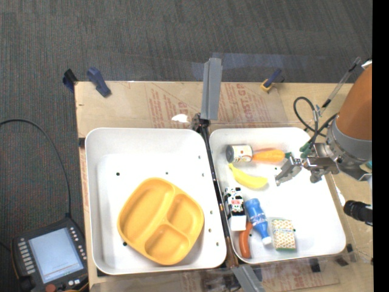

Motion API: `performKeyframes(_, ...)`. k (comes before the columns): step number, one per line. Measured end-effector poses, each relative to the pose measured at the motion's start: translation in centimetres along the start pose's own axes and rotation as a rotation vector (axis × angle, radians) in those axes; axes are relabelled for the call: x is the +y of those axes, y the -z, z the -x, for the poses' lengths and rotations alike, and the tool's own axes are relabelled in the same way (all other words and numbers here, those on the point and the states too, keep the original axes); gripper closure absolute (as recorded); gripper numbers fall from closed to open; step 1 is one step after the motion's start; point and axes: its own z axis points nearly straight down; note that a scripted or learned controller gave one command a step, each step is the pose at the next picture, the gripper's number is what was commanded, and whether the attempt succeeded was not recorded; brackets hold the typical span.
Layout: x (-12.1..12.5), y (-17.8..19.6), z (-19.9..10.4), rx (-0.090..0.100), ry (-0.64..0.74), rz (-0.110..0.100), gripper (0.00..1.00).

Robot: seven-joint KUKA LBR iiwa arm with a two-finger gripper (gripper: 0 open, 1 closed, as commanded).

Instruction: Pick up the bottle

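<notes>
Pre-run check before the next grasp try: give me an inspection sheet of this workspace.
Surface: cardboard-covered bench bearing a left bin and a right bin, both white.
Job's things: blue bottle, white-capped, lying in the right bin, untouched.
Clutter: yellow divided plate in the left bin; can, carrot, banana, small carton, red item and patterned sponge in the right.
Grippers: pincer over the right bin, above and right of the bottle, holding nothing.
Cables: black loop by the arm; floor cable.
Surroundings: carpet; teach pendant lower left; blue clamps.
</notes>
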Motion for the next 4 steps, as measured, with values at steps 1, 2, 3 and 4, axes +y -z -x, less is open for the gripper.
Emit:
performKeyframes(1,-3.1,-15.1,-1.7,-0.004,0.039,0.009,0.00)
performKeyframes(2,-1.4,-17.0,-0.5,0.001,-0.149,0.001,0.00)
performKeyframes(3,-1.5,-16.2,-0.5,0.003,-0.155,-0.003,1.00)
performKeyframes(4,-3.5,-7.1,-8.4,-0.001,-0.264,0.001,1.00)
